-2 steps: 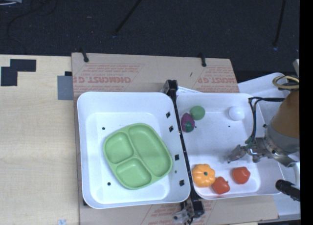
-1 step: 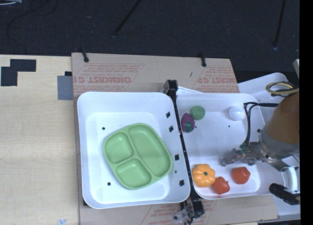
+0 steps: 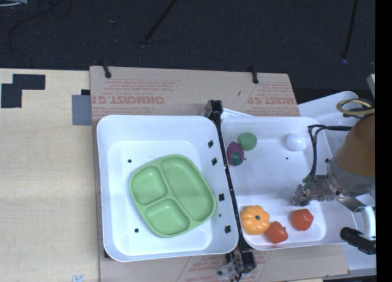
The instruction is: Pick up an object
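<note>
1. Nearest the camera, along the front wall of the right bin (image 3: 306,242), three toy pieces are found in a row: an orange pumpkin (image 3: 255,219), a small red piece (image 3: 277,232) just beside it, and a red tomato-like piece (image 3: 301,219) a little further right. All three are seen lying on the bin floor, none lifted.

2. In the left bin (image 3: 116,238), a green divided tray (image 3: 172,195) is set slantwise, with three compartments.

3. Just behind the red tomato-like piece, the gripper (image 3: 304,195) is seen low over the floor of the right bin, reached in from the right below the orange band of the arm (image 3: 361,152). It is too small and dark for its opening to be made out; nothing is seen between its fingers, so no grasp can be claimed.

4. Further back, a purple piece (image 3: 234,152) and a green ball (image 3: 247,141) are touching near the divider between the bins, and a white ball (image 3: 296,142) lies well apart toward the right.

5. As a judgement: the task is at its early or middle stage. An approach has been made, and the red tomato-like piece is the likeliest target, being nearest. The closing, the lifting and the proof of a hold are all left to be done.
</note>
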